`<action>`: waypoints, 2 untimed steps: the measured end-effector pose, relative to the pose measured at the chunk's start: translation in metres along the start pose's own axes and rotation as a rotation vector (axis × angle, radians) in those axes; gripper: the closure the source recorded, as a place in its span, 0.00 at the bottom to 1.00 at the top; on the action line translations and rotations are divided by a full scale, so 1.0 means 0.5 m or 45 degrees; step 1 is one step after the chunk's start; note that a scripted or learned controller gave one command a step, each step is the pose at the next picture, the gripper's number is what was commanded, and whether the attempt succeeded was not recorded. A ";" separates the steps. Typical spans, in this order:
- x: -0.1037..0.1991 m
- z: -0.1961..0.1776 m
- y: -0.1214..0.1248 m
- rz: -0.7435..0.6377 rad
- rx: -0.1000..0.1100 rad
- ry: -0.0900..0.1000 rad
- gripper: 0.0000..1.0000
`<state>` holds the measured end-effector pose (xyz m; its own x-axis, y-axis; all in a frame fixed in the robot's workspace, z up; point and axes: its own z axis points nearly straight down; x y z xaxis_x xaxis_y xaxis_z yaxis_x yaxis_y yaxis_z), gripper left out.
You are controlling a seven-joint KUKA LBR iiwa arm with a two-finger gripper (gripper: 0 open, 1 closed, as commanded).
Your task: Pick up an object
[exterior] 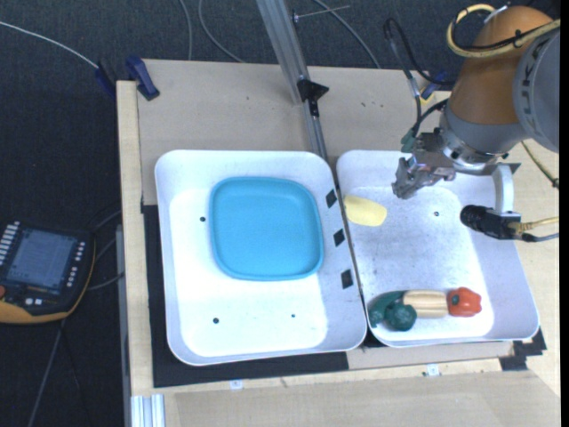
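Yellow lemon-shaped piece (365, 211) at upper left of right bin (498, 265), against bin's left wall — nearest candidate. Likely light, hard plastic, rounded and slick; best pinched across short middle, not the tapered ends. Green, tan and red toy pieces (425, 306) along near rim, touching, harder to isolate. Claw (410, 183) just right of yellow piece, above bin floor, nothing seen in it; spread or pressed together — cannot tell. Wrist tilted down-left, orange band above.
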<state>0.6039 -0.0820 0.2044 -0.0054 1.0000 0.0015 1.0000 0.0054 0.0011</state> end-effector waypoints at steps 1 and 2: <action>0.099 0.005 -0.016 0.001 0.001 0.000 1.00; 0.208 -0.006 -0.045 0.000 0.000 0.000 1.00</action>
<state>0.5811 0.0221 0.2076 -0.0051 1.0000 0.0014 1.0000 0.0051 0.0008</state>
